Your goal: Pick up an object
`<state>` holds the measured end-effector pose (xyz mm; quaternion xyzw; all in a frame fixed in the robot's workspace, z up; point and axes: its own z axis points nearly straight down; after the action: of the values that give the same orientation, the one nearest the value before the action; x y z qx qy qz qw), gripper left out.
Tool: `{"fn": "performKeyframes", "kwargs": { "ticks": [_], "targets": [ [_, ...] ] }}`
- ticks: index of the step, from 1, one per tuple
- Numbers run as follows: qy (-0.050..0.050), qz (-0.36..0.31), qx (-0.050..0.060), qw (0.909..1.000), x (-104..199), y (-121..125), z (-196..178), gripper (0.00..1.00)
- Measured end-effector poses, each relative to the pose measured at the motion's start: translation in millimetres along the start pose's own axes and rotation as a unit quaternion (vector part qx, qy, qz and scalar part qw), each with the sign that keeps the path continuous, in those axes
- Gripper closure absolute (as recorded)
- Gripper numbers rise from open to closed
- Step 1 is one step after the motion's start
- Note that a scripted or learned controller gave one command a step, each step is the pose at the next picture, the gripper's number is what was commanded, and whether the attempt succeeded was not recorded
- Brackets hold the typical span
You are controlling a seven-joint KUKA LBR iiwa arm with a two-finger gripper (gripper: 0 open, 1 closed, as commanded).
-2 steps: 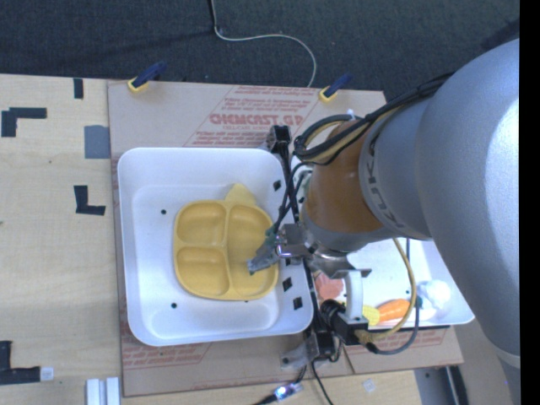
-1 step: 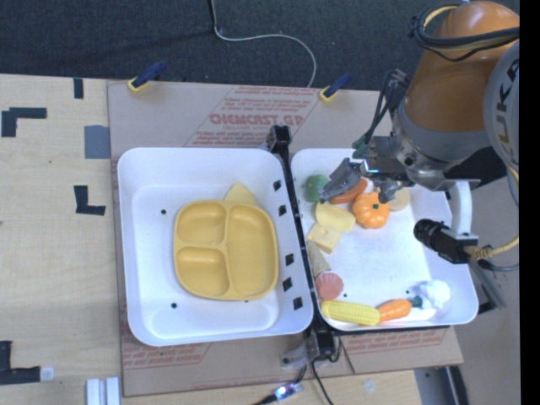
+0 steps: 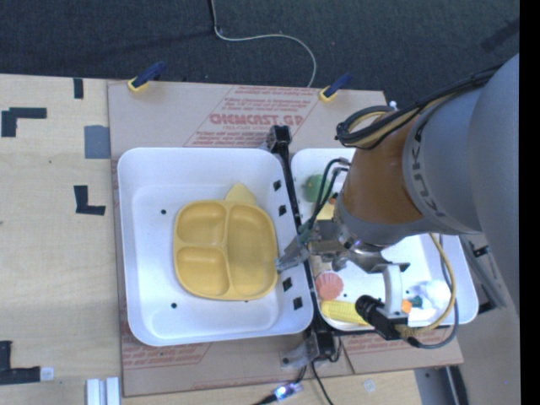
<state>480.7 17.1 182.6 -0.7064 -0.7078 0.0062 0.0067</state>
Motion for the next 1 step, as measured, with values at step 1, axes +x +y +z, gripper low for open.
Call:
{"fn": "performKeyframes", "kwargs": {
  "ticks": [1],
  "targets": [
    [0.001,-0.005,-0.015,0.9999,72.6,0.9,-159.1,0.00]
  ]
}}
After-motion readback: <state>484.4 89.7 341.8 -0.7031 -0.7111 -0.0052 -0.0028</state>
